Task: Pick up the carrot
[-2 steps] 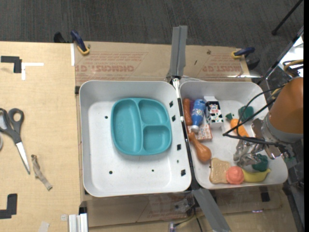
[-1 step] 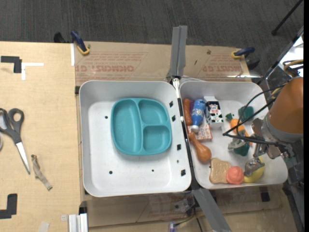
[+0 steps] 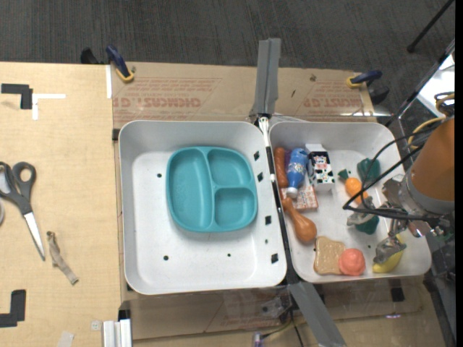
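The carrot (image 3: 279, 166) looks to be the long orange piece lying along the left wall of the right bin (image 3: 329, 132), next to a blue bottle (image 3: 296, 168). My gripper (image 3: 391, 248) hangs low over the bin's front right corner, far to the right of the carrot. It sits right above a yellow banana-like toy (image 3: 387, 262). Cables and the wrist hide part of that corner.
The right bin also holds a cow-print carton (image 3: 320, 166), a small orange ball (image 3: 352, 186), green toys (image 3: 369, 169), a drumstick (image 3: 301, 223), toast (image 3: 328, 255) and a pink toy (image 3: 352, 261). The left bin (image 3: 145, 215) holds a teal divided plate (image 3: 212, 189). Scissors (image 3: 22, 201) lie on the bench.
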You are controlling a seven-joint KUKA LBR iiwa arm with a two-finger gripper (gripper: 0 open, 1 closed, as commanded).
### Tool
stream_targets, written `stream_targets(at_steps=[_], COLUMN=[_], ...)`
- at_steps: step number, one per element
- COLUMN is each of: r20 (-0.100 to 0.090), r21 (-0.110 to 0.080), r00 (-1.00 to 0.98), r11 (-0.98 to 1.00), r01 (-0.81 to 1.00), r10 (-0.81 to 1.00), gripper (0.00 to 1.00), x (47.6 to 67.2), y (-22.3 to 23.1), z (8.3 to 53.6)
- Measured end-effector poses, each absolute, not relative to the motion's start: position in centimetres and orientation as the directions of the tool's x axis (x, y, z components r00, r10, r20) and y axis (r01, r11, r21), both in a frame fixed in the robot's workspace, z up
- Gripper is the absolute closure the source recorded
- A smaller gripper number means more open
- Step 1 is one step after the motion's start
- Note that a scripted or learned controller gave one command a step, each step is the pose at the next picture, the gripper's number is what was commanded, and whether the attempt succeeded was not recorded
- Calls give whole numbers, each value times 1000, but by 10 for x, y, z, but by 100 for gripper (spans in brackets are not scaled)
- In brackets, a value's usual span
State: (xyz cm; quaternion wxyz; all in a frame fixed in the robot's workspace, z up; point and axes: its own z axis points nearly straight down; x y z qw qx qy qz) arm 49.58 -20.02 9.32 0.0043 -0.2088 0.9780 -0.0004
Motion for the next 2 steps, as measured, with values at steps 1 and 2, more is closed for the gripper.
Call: stream_targets(at_steps=[1,2], r20=[-6,-7], r21=[-2,-3], r00=[-950,-908], r11=[950,908], r01=[-312,-419], r10=[-312,-419], gripper=[0,0], x=[581,623], y=[-221,-221], z=[142,94])
